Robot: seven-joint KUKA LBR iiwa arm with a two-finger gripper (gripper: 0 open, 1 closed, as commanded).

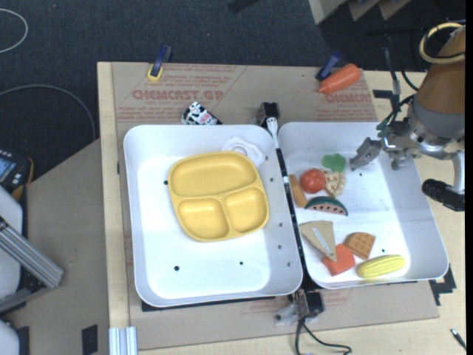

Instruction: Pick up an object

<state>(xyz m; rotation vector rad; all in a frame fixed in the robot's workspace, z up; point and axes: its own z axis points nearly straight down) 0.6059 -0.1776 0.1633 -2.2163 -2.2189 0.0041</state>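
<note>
Camera view, near edge of the right bin (414, 220): corn cob (380, 266), waffle (360, 243), red wedge (339, 260) and cheese slice (319, 237) bunched together, then watermelon slice (326, 206), tomato (313, 180) and green leaf (334, 162) toward the middle, likely dumped loose as pick targets. Yellow divided plate (219, 194) sits in the left bin (148, 220), apart from the toys; farther back the gripper (378, 149) hangs over the right bin's far end just beside the leaf, fingers look spread with nothing between them, probably lining up a grab

Right bin (414, 220) holds toy foods, all loose: green piece (334, 161), tomato (313, 180), watermelon slice (327, 206) mid-left; waffle (360, 243) and corn cob (380, 266) at near edge, lying flat
</note>
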